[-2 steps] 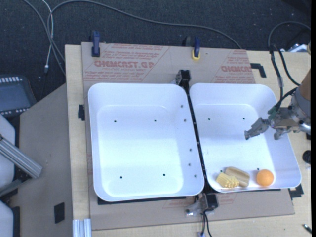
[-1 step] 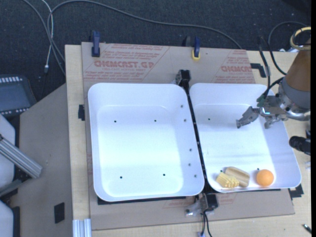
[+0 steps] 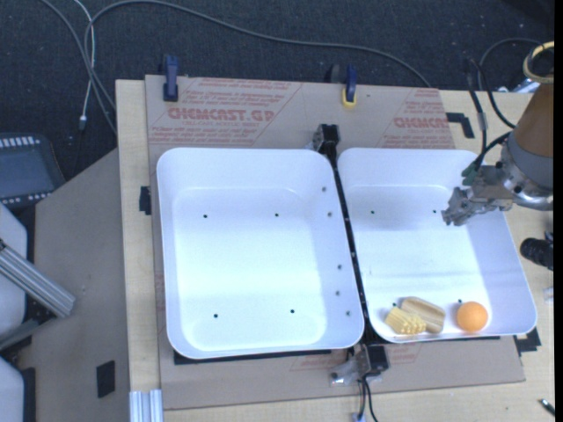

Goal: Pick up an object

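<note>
Objects for you to pick sit in the right bin (image 3: 493, 262), all three along its near edge: an orange ball (image 3: 472, 316) toward the near right corner, a yellow corn cob (image 3: 405, 323) toward the near left corner, and a tan bread-like roll (image 3: 423, 309) touching the cob on its far right side, between the cob and the ball. The ball lies apart from the roll, with bare white floor between them. You have the gripper (image 3: 457, 211) over the right bin's far right part, close to the right wall and well apart from all three objects; nothing shows between its fingers, and at this size you cannot tell whether they are spread or closed. The grey arm (image 3: 532, 161) reaches in from the right edge of the bench, its orange band just above the wrist. The left bin (image 3: 255, 253) lies just beside the right one, their long walls almost touching along the middle of the bench, and you see small dark dots on its white floor. Both bins rest on a brown cardboard sheet (image 3: 229, 108) printed with red lettering, which blue clamps (image 3: 170, 75) pin to the far edge of the bench. Loose cables (image 3: 79, 25) run across the dark floor beyond the far edge.
</note>
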Robot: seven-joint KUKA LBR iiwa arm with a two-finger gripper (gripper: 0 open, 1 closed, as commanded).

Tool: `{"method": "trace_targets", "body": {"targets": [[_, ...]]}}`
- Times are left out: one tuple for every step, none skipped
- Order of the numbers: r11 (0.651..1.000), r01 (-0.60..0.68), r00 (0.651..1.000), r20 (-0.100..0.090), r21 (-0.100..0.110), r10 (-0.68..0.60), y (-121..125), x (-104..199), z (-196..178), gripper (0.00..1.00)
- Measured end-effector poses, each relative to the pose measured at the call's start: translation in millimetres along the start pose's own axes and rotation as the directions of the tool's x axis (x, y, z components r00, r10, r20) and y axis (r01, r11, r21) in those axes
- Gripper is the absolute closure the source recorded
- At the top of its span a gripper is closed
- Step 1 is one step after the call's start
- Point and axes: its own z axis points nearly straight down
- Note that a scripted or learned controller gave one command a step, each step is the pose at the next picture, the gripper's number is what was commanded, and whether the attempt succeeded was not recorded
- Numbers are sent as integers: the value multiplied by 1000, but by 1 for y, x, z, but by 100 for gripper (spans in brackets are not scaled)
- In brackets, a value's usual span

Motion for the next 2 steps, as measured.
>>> {"method": "trace_targets", "body": {"targets": [[1000,3,1000,0,-6,-3,39,36,-96,100],[1000,4,1000,-1,-3,-4,86,65,-142,100]]}}
